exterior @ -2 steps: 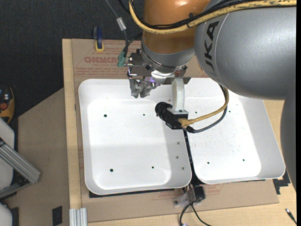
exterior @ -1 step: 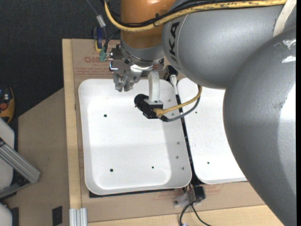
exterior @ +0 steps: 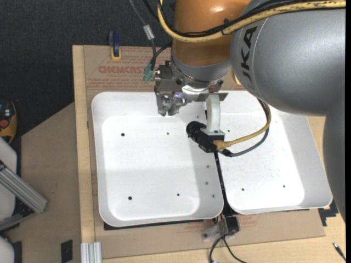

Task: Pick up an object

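My gripper [exterior: 168, 106] hangs under the orange wrist band [exterior: 208, 21], low over the far edge of the left white bin [exterior: 109, 147], a little left of the wall shared by the two bins. The big grey arm [exterior: 296, 43] comes in from the upper right and covers the far part of the right bin [exterior: 296, 169]. The wrist body hides the underside of the gripper. A white bracket [exterior: 213, 116] and a black connector [exterior: 198, 133] hang just right of the gripper, over the divide between the bins.
A black and yellow cable [exterior: 247, 140] loops from the connector over the right bin. Both bins rest on a brown cardboard sheet [exterior: 88, 92] with a blue clamp [exterior: 115, 44] at its far edge. An aluminium rail [exterior: 22, 193] lies at the left.
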You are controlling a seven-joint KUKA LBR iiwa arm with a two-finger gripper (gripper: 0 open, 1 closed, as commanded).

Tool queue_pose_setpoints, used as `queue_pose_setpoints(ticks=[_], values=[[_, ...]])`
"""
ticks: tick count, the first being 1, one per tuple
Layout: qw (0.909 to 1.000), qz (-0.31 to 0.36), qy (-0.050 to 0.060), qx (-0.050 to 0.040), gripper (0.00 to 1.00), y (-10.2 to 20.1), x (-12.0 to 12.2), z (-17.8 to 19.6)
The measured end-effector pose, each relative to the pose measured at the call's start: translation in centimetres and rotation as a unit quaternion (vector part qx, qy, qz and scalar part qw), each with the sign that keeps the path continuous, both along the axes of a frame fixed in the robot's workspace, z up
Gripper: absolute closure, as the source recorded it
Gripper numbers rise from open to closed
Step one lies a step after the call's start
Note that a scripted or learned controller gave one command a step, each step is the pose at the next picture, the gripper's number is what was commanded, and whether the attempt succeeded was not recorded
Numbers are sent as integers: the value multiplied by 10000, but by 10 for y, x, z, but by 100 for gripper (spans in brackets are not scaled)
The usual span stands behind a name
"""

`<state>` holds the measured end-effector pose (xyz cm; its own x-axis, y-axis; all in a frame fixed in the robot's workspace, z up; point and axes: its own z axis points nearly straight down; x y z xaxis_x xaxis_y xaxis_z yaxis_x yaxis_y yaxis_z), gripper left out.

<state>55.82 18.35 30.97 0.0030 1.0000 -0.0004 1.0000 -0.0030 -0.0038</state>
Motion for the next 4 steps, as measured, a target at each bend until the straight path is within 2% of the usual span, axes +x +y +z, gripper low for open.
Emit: queue_pose_setpoints(ticks=[1, 2, 3, 4], values=[[10000, 37, 25, -3, 100, 43, -20, -71], [10000, 26, -32, 12, 100, 41, -45, -19], [10000, 24, -7, 4, 100, 41, -69, -6], [10000, 20, -25, 9, 100, 36, -79, 8]])
